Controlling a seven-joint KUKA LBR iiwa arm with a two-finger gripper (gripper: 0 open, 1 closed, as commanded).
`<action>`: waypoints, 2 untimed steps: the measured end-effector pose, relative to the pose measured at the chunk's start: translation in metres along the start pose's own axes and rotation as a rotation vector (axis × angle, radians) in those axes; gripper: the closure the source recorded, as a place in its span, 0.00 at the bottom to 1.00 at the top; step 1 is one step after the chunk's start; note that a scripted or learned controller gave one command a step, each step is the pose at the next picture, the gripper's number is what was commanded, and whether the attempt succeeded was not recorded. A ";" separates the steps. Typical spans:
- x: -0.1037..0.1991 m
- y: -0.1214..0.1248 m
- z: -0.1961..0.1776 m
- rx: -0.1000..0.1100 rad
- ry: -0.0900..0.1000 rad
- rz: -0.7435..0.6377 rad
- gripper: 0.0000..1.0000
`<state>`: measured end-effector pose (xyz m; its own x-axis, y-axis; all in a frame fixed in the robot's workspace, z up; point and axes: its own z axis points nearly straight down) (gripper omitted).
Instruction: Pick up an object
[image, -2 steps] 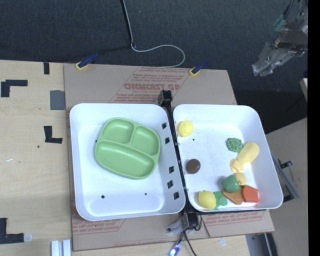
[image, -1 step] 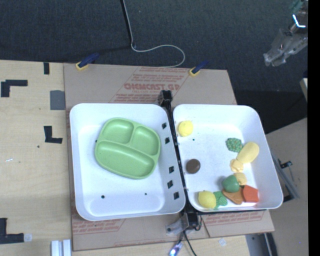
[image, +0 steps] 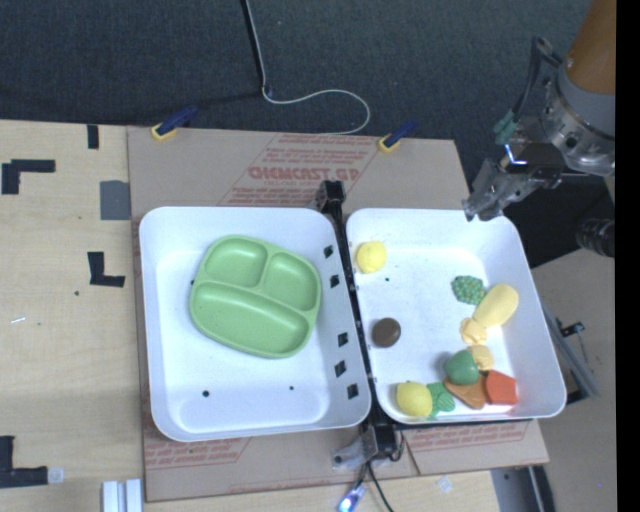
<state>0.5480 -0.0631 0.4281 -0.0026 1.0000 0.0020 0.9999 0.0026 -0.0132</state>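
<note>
Pincer (image: 482, 207) over right bin's (image: 520, 243) far corner; open or closed, cannot tell. Best target: yellow ball (image: 371, 256), lying alone near divider. Descend vertically, centred, before closing.

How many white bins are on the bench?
2. The left bin holds a green divided plate; the right bin holds small toy foods. They sit side by side, touching at the middle.
</note>
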 end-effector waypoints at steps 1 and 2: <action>0.007 -0.003 -0.114 -0.025 -0.003 0.000 1.00; 0.072 -0.068 0.008 0.003 -0.001 -0.004 1.00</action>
<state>0.4798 0.0087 0.4212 -0.0066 1.0000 0.0014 0.9999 0.0066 -0.0159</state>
